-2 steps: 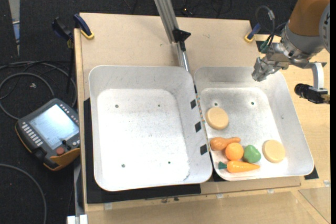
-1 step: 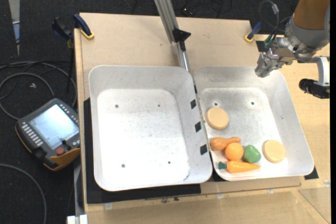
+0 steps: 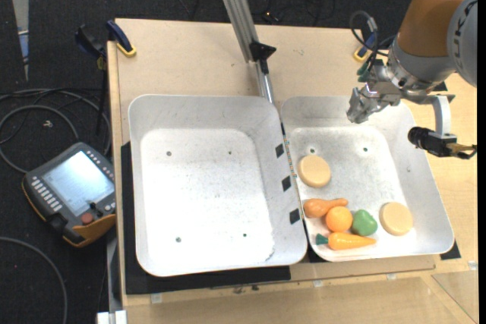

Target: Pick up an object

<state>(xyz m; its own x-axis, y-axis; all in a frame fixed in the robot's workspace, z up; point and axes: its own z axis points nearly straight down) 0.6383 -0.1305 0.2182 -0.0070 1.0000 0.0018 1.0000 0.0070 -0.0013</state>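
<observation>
So the carrot point(image 3: 349, 241) is lying at the near edge of the right bin point(image 3: 425, 186), with an orange ball point(image 3: 339, 219) and green thing point(image 3: 365, 222) sitting just behind it. Farther back, the gripper point(image 3: 358, 113) is hovering over that bin's far rim, can't tell how open it is.

Matt white plastic bins point(image 3: 205, 117) — speckled, glossy plastic toy food point(image 3: 339, 218), pale wood bench point(image 3: 190, 57)

The arm point(image 3: 444, 19) is cut off at the right edge.
</observation>
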